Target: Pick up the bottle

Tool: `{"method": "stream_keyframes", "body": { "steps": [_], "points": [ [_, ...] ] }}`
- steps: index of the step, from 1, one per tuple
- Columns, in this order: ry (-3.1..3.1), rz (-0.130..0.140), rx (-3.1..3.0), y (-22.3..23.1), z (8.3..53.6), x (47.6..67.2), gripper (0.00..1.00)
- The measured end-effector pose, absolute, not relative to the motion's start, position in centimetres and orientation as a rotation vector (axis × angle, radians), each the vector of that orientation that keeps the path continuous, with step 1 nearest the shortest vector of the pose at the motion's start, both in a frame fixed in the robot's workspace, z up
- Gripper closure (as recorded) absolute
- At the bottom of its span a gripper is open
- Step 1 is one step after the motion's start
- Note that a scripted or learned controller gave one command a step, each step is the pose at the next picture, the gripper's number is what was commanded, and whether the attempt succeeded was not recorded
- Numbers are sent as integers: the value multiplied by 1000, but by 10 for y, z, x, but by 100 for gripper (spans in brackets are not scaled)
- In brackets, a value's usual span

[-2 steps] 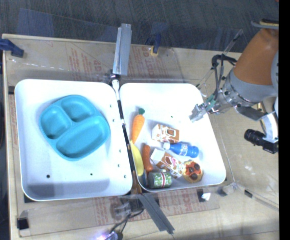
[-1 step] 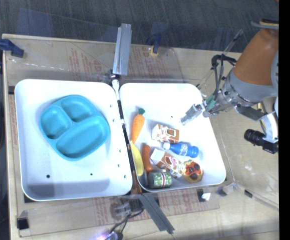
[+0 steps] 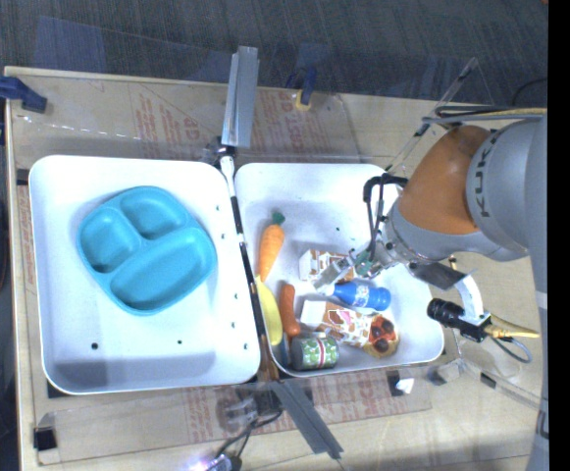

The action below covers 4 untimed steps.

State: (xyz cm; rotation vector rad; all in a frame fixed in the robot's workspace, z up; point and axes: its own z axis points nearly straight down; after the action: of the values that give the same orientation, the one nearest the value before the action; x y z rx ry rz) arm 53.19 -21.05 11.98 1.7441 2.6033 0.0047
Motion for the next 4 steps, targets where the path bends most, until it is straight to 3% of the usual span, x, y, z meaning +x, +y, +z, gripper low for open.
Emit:
{"method": "stream_keyframes", "body": {
  "steps": [1,3,4],
  "points": [
    [2655,4,1629,-214,105,550,0],
    [2748,4,1439,-214,107,537,0],
    [2746,5,1431,-214,121,540,100]
  ]
}}
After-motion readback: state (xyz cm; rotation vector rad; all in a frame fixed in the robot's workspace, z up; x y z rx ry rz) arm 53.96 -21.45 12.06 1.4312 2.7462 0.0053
